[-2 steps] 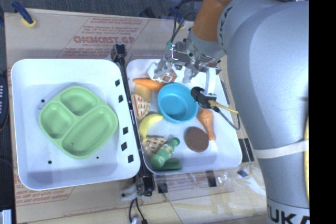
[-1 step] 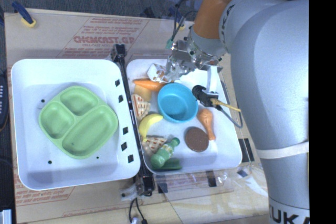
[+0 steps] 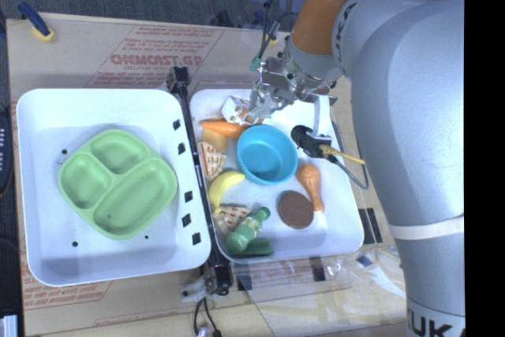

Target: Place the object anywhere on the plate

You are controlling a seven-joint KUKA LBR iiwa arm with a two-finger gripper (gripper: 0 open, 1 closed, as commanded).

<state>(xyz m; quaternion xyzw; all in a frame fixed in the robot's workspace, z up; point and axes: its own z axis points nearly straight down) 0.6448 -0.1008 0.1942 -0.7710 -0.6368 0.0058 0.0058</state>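
The claw (image 3: 254, 108) hangs over the right bin's (image 3: 341, 223) far corner. Whether it grips anything, I cannot tell. The green plate (image 3: 118, 182) sits in the left bin (image 3: 39, 249).

Two bins side by side on bench. Left bin (image 3: 31, 193): plate (image 3: 118, 182) at centre. Right bin (image 3: 347, 225): bowl (image 3: 267, 154) mid; carrot (image 3: 221, 129) to its left, banana (image 3: 225, 187) near-left, cookie (image 3: 296, 210) near-right, bottle (image 3: 246, 230) at near edge. Gripper (image 3: 264, 102) over far end, w/ arm reaching in from right.
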